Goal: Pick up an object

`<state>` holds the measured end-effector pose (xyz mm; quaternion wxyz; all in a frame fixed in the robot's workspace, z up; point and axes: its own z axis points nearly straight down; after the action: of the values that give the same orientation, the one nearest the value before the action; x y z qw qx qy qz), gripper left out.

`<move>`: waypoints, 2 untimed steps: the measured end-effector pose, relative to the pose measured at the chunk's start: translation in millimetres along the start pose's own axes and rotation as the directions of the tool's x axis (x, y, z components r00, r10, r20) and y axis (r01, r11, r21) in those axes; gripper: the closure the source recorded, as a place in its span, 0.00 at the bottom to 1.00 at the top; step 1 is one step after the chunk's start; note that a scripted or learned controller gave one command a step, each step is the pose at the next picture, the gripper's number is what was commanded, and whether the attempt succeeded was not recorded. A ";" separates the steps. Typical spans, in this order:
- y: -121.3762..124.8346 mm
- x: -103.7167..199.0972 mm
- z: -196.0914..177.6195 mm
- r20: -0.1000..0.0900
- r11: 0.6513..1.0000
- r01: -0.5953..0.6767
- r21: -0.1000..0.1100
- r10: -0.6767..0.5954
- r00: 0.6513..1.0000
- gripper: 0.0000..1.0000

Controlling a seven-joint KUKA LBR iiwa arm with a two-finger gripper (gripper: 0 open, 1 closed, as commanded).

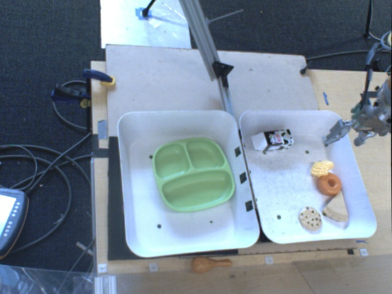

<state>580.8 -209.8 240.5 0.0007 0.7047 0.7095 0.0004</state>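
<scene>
At the right edge of the frame we see the gripper (pixel 346 133) over the upper right rim of the right bin (pixel 288 231), its fingers spread apart with nothing between them. In that bin lie a cow-patterned carton (pixel 272 140), a yellow piece (pixel 322 167), a donut (pixel 329 184), a cookie (pixel 310 218) and a bread slice (pixel 335 211). The left bin (pixel 138 225) holds a green divided plate (pixel 193 174).

2 bins sit side by side on the bench (pixel 153 78). The left bin (pixel 131 225) holds a divided plate (pixel 193 174) near its middle. In the right bin (pixel 288 228), a small carton (pixel 272 141) lies toward the back; a toy (pixel 321 168), a doughnut (pixel 329 184), a wedge (pixel 336 211) and a cookie (pixel 310 218) cluster along the right side, front half. The gripper (pixel 347 135) hangs over the back right corner.
</scene>
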 end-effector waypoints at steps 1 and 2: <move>0.0 0.1 -0.1 0.000 1.000 0.001 0.000 -0.001 1.000 0.00; 6.0 0.5 60.6 -0.001 1.000 -0.003 0.004 0.003 1.000 0.00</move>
<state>586.9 -209.3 180.0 -0.0011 0.7058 0.7084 -0.0007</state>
